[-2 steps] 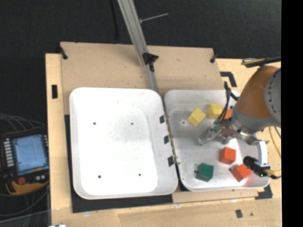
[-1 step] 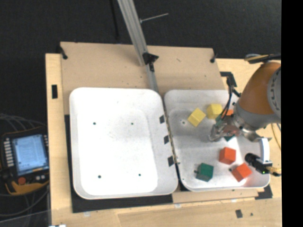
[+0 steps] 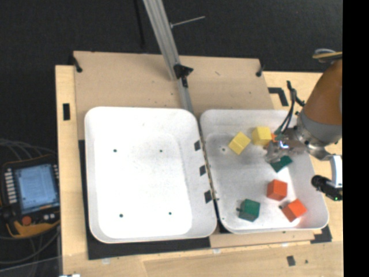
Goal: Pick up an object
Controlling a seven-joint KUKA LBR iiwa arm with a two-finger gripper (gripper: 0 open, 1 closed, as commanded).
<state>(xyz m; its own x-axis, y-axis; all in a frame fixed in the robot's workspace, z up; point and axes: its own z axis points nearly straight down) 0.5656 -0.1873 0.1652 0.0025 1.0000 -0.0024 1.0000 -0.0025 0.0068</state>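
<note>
1. Left bin [image 3: 104,154], left half of frame: bare white floor, wide room from rim to rim.
2. Right bin [image 3: 222,212], right of centre: yellow block [image 3: 239,143] and second yellow block [image 3: 262,135] up top, green block [image 3: 249,209] near the bottom rim, two orange blocks [image 3: 277,189] [image 3: 294,209] lower right.
3. Gripper [image 3: 279,149], centre right: low beside the second yellow block, right above a teal block [image 3: 282,164]; jaw state hidden, cannot tell.
</note>
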